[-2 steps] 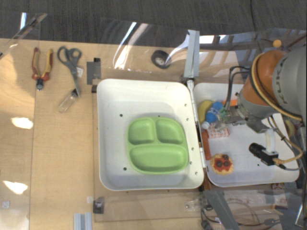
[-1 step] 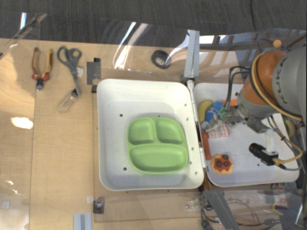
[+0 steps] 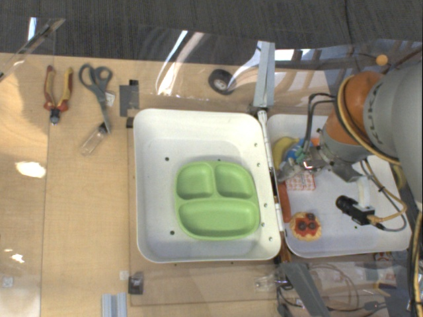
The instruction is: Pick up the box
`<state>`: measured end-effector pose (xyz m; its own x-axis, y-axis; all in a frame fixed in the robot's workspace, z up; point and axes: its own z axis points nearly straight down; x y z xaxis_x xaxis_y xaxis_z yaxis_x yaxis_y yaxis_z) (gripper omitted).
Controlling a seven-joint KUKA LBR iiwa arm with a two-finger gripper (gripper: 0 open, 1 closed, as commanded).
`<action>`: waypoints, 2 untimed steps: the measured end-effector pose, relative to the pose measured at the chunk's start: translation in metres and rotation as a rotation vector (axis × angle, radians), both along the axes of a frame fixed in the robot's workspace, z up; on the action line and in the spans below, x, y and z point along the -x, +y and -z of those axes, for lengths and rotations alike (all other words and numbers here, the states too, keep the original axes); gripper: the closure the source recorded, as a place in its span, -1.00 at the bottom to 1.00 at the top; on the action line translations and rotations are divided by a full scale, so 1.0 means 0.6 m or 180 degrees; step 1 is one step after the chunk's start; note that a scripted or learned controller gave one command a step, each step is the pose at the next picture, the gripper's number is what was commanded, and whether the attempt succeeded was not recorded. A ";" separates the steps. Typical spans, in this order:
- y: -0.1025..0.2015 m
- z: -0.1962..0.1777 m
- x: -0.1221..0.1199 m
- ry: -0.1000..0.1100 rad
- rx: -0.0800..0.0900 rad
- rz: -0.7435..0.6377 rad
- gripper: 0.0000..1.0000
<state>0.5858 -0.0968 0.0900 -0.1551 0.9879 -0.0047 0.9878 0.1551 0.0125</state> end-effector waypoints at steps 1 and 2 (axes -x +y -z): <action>0.002 -0.019 -0.004 -0.0021 0.0005 -0.0023 1.00; 0.067 -0.160 0.002 0.0019 -0.0009 0.0154 1.00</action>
